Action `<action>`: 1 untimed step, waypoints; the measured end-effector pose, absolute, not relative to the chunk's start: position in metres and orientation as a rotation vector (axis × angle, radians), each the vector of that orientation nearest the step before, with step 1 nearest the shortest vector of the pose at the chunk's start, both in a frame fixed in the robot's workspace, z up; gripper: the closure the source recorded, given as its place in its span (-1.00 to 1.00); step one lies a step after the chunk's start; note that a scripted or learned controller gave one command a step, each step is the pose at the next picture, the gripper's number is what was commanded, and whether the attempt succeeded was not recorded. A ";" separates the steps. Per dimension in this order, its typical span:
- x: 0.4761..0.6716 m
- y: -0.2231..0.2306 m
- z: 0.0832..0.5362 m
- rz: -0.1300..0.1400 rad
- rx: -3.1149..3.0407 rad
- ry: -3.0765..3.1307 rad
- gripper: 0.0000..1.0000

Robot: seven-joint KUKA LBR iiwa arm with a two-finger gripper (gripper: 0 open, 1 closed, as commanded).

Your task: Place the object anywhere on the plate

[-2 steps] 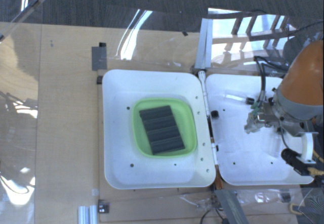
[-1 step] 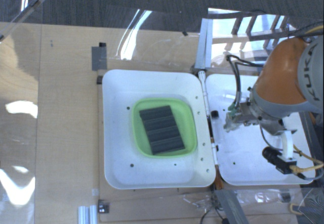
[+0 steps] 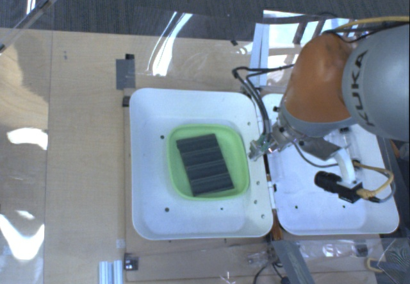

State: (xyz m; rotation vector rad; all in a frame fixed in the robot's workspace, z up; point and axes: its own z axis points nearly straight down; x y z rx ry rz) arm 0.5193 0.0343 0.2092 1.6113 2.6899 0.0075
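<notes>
A dark ridged block (image 3: 204, 164) lies on the green plate (image 3: 240, 167) in the left bin (image 3: 147, 212). My gripper (image 3: 261, 147) hangs over that bin's right edge, mostly hidden under my arm (image 3: 339, 84); its state I cannot tell.

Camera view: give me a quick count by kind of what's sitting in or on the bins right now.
White bins: 2
Green plate: 1, in the left-hand bin
Dark grey ridged block: 1, lying on the plate
Total: 4

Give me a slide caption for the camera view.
Dark ridged block lies on green plate in left bin; KUKA arm over right bin.
</notes>
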 end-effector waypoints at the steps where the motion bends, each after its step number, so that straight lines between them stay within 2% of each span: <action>1: 0.519 0.034 0.209 0.007 1.612 2.690 -1.00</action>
